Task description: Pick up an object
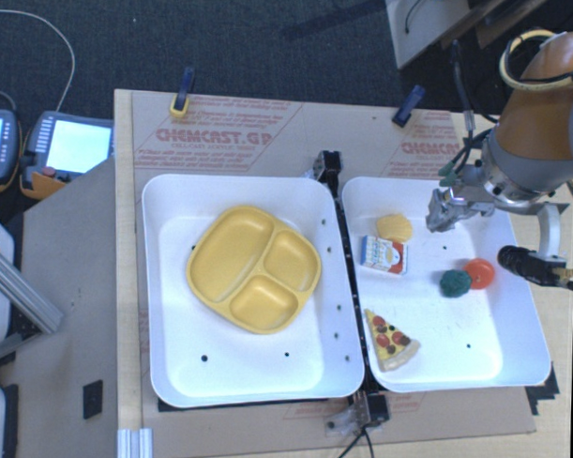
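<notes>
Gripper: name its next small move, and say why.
Probably a short drop and shift toward the yellow toy just beside it. The gripper hangs over the right bin with nothing seen between its fingers, and that toy lies nearer than the carton.

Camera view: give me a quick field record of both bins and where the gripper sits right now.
left bin: yellow divided plate, three compartments
right bin: five items
yellow round piece: far left part of right bin
small carton: just in front of the yellow piece
pizza slice: near left corner
green object: middle right, touching the orange-red object
gripper: over the right bin's far edge, right of the yellow piece, nothing seen between fingers
</notes>
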